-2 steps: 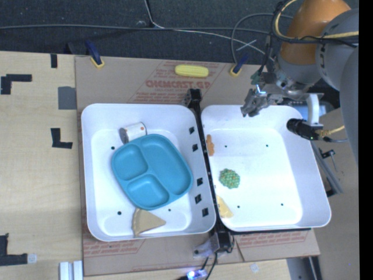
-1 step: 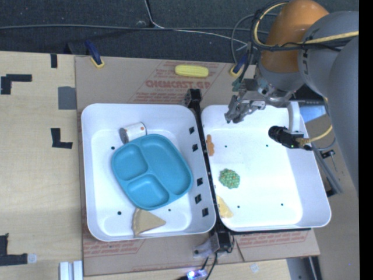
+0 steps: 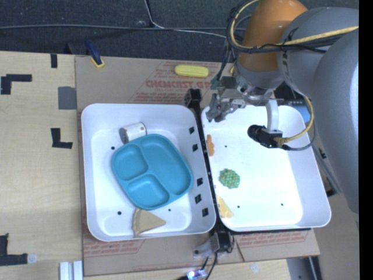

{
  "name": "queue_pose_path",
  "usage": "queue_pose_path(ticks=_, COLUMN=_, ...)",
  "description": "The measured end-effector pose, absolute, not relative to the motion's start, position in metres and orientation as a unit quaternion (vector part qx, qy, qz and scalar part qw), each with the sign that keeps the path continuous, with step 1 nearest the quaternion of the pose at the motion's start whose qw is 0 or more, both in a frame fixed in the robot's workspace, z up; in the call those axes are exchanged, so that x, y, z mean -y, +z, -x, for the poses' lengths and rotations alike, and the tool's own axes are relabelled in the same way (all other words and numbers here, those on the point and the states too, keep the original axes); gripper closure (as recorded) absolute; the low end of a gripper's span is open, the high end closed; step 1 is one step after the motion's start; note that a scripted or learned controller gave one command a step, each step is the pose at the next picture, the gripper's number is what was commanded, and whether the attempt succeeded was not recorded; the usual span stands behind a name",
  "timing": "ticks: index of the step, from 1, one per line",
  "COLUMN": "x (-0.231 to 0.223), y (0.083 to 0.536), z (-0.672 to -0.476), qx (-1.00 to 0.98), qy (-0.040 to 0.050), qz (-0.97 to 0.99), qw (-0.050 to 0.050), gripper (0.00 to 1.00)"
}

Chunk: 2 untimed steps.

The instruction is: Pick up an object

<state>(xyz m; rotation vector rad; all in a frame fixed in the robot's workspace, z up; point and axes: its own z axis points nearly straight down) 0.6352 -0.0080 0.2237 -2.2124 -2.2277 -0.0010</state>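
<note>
Blue tray [image 3: 152,171]: fills the left bin [image 3: 93,127], a small cup [image 3: 133,132] at its upper edge.
Green lump [image 3: 229,178]: likeliest target, right of the tray in the right bin [image 3: 303,209].
Gripper [image 3: 224,108]: above the lump, near the divider; finger state cannot be told.
Advice: centre over the lump, descend straight.

Divided plate [image 3: 152,171] in left bin [image 3: 93,174]; broccoli [image 3: 229,178] in right bin [image 3: 291,197].
</note>
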Motion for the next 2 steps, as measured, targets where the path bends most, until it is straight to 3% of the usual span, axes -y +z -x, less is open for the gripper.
queue_pose_path(ticks=2, x=-0.099, y=0.215, z=-0.6, qx=0.709, qy=0.001, qz=0.705, qw=0.001, gripper=1.0)
